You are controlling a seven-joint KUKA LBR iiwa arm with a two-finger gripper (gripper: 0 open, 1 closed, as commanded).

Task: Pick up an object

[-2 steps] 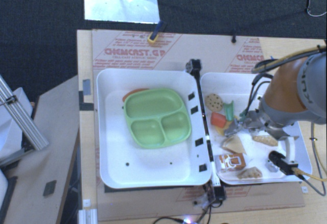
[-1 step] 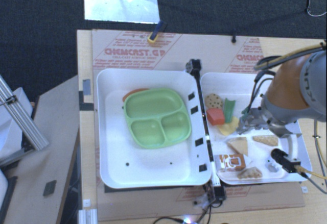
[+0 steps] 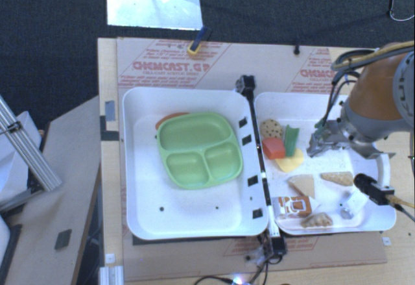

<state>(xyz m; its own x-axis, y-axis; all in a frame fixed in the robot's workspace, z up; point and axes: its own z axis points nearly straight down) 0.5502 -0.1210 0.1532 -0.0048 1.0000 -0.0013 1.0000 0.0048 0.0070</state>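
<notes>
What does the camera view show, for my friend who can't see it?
A robot arm reaches from the right, its tool over a white bin of toy food. The other white bin, on the left, holds a green divided tray.

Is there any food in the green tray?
Empty. The green tray lies flat in the left bin, and all three of its compartments show bare green; the food pieces sit in the right bin.

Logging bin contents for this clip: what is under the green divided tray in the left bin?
An orange-red edge pokes out from beneath the green divided tray at its upper-left rim. The rest is covered, so I cannot tell what the thing is.
</notes>
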